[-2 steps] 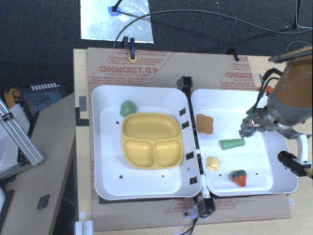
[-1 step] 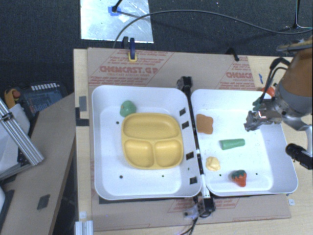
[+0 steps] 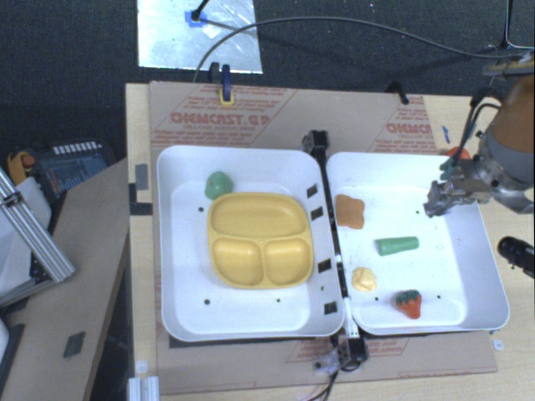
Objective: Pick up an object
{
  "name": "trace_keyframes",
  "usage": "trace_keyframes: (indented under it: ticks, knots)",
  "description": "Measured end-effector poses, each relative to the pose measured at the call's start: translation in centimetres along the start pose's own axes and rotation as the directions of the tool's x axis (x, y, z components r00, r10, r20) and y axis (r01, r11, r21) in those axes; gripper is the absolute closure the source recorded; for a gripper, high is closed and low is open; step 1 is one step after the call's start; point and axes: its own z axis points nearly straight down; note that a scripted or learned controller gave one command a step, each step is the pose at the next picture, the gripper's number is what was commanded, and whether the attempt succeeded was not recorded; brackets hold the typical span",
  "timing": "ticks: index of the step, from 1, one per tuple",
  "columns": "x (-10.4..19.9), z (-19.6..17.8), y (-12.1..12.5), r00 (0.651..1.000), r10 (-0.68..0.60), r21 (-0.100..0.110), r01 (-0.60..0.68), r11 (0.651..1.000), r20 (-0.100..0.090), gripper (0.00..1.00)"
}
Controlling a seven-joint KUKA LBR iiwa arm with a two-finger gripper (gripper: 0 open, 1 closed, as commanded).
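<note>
Toy food pieces are scattered in the right bin point(image 3: 468, 307), seen right of centre in the frame. An orange flat piece point(image 3: 350, 212) lies near the bin's upper left corner. A green cylinder point(image 3: 396, 245) lies on its side near the middle. A small yellow lump point(image 3: 364, 279) sits lower left, and a red strawberry-like piece point(image 3: 409, 303) with a green top sits near the bottom edge. All four are well apart from one another.

The gripper point(image 3: 438, 200) is seen at the right edge of the frame, over the bin's upper right part, apart from every piece. Nothing is seen between its fingers; whether they are spread or closed cannot be told at this size.

In the left bin point(image 3: 180, 249), a yellow divided plate point(image 3: 259, 239) fills the middle, and a green round piece point(image 3: 219, 184) rests just beside its upper left corner.

The pieces are judged to be light, hollow plastic: stiff, smooth and likely slippery. The green cylinder is judged the easiest to take, gripped across its narrow width at mid-length. The rounded lump and strawberry could be squeezed out sideways.
</note>
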Motion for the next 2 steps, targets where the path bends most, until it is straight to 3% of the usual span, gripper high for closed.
trace_keyframes:
  ticks: [2]
  knots:
    - [9.5, 0.1, -0.2, 1.000, -0.005, 0.003, 0.005, 1.000, -0.002, 1.00]
